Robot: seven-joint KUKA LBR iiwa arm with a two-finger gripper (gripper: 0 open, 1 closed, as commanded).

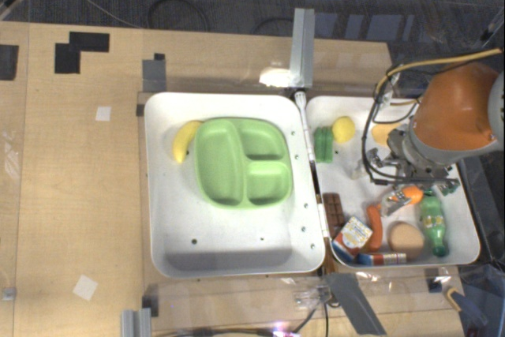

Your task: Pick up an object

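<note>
Small orange carrot-shaped toy lies in right white bin, lower right of frame, just under the tool; can't tell tool state. Green bottle beside it.

We see two white bins side by side on the bench. The left bin holds a green divided tray with a banana touching its left edge. In the right bin, we note a lemon, a green block, a green bottle, an egg-shaped object and a chocolate bar. The pincer sits low among them, near an orange item.
</note>
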